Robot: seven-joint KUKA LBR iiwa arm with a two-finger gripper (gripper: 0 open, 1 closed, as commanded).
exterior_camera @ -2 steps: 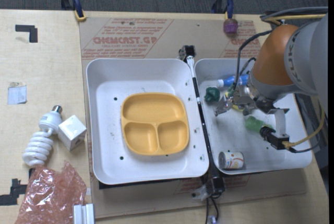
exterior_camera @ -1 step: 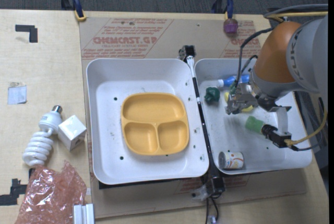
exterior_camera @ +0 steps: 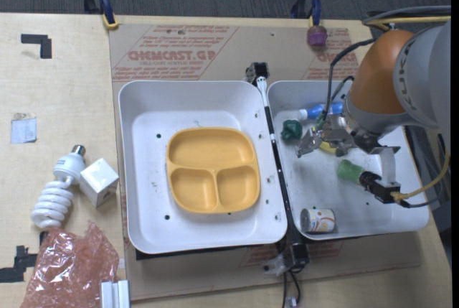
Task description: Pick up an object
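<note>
My gripper (exterior_camera: pixel 313 141) hangs low over the middle of the right bin (exterior_camera: pixel 401 220), with the grey arm and its orange band (exterior_camera: pixel 380 77) above it on the right. A dark green object (exterior_camera: pixel 290 129) lies just to its left. A blue and white object (exterior_camera: pixel 313 113) sits close behind the gripper. A yellow object (exterior_camera: pixel 330 148) lies partly hidden under the wrist. To the right of the gripper lies a light green object (exterior_camera: pixel 350 170). A small can (exterior_camera: pixel 319 220) lies on its side by the bin's front wall.
The left bin (exterior_camera: pixel 143 220) holds a yellow divided tray (exterior_camera: pixel 213 169). On the bench to the left lie a spiral bulb (exterior_camera: pixel 57 195), a white cube (exterior_camera: pixel 99 181) and a pink plastic bag (exterior_camera: pixel 68 271). A purple object (exterior_camera: pixel 317 35) sits behind the right bin.
</note>
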